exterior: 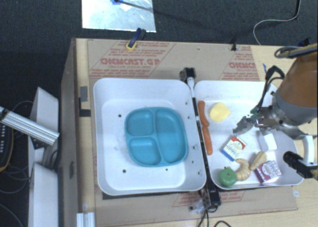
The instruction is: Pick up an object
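camera view: arm in from right, gripper [244, 125] low over right bin [248, 92], can't tell if jaws apart or together. nearest pick prob small white carton [233, 147], lower middle of that bin, just below gripper. looks light, slightly crushable, grab across flat sides. blue tray [155, 136] in left bin
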